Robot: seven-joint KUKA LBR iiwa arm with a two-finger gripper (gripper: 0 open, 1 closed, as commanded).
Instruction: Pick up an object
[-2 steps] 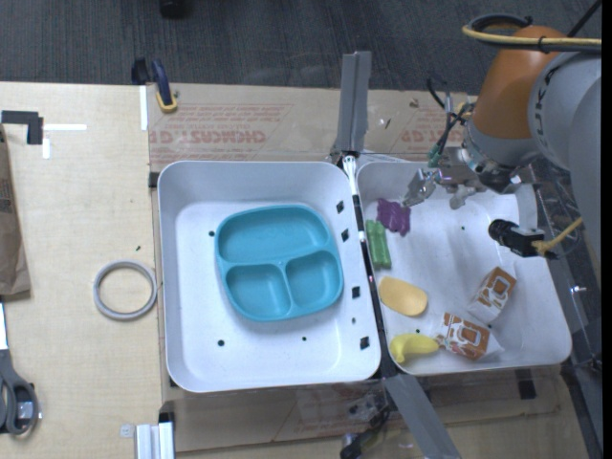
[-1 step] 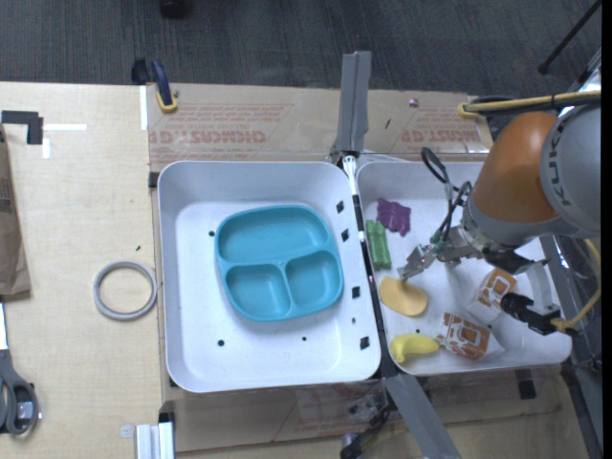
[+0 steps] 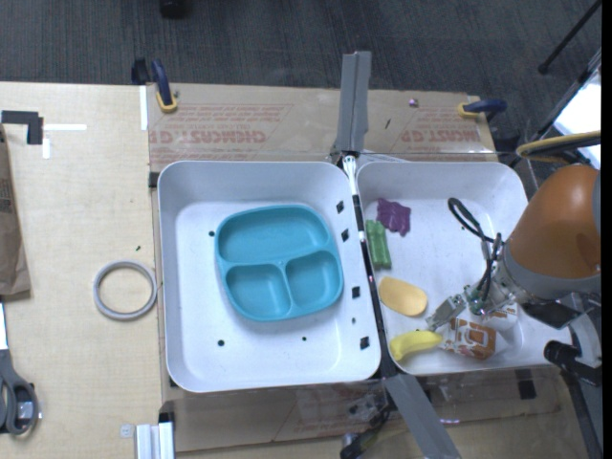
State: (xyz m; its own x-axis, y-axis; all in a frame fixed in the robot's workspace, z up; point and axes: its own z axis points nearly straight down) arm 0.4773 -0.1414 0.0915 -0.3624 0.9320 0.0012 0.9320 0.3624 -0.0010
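left bin [image 3: 182, 256] is sitting at 9 o'clock, holding a blue divided tray [image 3: 278, 262]. right bin [image 3: 430, 175] is sitting at 3 o'clock; arm [image 3: 564, 228] is reaching in from 3. gripper [image 3: 470, 306] is hovering at 5 o'clock in the right bin, just above an orange-white packet [image 3: 475, 338]; can't tell how the pincer is set. yellow banana [image 3: 413, 344] is lying at 6, yellow lemon [image 3: 403, 296] mid-bin, green piece [image 3: 380, 243] and purple piece [image 3: 393, 215] toward 11.

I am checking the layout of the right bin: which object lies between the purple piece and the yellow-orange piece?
In the camera view, a green piece lies between the purple piece and the yellow-orange piece, against the bin's left wall.
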